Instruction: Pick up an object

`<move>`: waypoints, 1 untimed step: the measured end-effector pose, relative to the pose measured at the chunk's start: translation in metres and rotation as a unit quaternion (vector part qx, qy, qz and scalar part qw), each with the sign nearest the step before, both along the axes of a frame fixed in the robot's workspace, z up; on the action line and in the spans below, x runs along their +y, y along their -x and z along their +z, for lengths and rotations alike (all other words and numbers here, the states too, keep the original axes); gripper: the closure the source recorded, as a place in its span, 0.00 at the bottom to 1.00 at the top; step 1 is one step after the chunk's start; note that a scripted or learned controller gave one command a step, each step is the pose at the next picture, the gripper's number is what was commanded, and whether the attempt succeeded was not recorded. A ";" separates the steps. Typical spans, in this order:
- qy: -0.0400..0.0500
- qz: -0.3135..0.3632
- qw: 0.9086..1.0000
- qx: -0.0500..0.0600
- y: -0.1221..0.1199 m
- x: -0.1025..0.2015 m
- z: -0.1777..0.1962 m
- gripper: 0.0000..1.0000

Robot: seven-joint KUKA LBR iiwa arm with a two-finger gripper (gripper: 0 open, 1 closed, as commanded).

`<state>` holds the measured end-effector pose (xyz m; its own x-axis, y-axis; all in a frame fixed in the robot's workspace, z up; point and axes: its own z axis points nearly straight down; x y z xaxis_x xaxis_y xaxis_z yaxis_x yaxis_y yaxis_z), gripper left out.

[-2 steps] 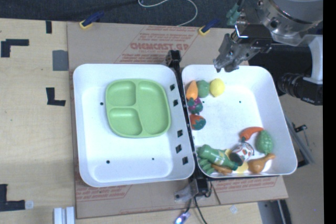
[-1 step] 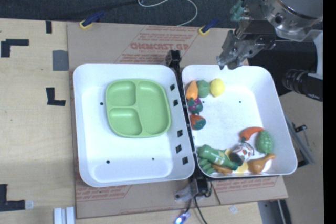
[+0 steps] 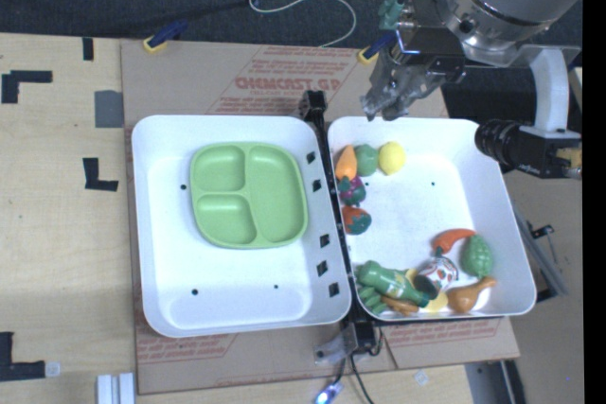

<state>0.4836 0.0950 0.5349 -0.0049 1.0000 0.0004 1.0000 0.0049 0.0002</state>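
Upper right of frame: gripper (image 3: 385,107) above right bin (image 3: 492,203) far rim, jaws' state cannot tell, nothing visibly held. Toys lie in bin: lemon (image 3: 391,157), carrot (image 3: 347,162). Pick not done.

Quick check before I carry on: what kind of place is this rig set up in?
Probably a robotics lab test bench, not a home or a kitchen. Two white bins sit on a cardboard sheet, one holding a green divided plate, the other a jumble of toy food. Loose cable trails over dark carpet behind.

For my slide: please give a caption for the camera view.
Gripper above right bin of toys; green plate in left bin.
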 end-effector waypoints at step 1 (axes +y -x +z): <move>0.000 0.001 1.000 0.001 -0.005 0.049 -0.001 1.00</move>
